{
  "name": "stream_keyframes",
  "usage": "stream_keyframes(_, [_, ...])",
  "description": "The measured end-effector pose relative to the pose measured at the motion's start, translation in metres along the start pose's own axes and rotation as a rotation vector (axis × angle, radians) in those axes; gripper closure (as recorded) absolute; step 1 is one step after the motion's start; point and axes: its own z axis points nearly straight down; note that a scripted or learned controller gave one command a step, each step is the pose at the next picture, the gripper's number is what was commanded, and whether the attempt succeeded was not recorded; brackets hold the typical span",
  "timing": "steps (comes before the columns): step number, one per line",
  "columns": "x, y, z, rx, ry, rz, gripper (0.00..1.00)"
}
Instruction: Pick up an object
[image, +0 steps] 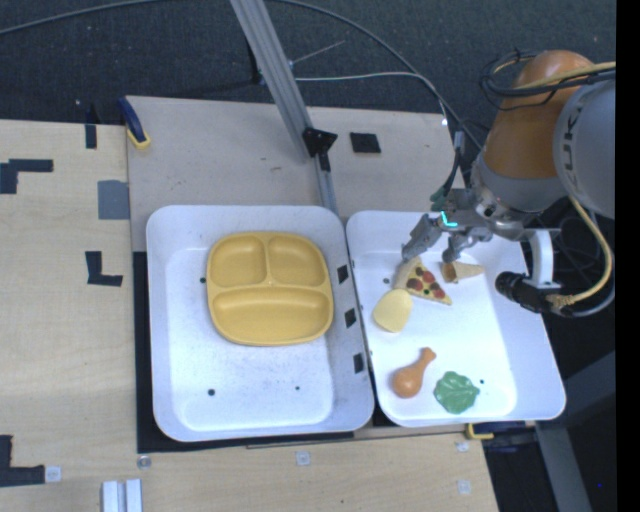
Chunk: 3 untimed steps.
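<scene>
The gripper (443, 245), fingers spread and holding nothing, hangs over the pizza slice (428, 284) near the right bin's (520, 390) far edge, so the approach seems underway; next it should descend and close.

We could read only part of a marking, the letters "UK", on the grey arm (590, 130); we made out no other text.
</scene>
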Motion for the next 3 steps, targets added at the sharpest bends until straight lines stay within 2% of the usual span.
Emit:
stream_keyframes(1, [0.000, 0.001, -0.002, -0.004, 0.000, -0.001, 0.00])
stream_keyframes(3, [-0.007, -0.006, 0.114, 0.002, -0.001, 0.001, 0.00])
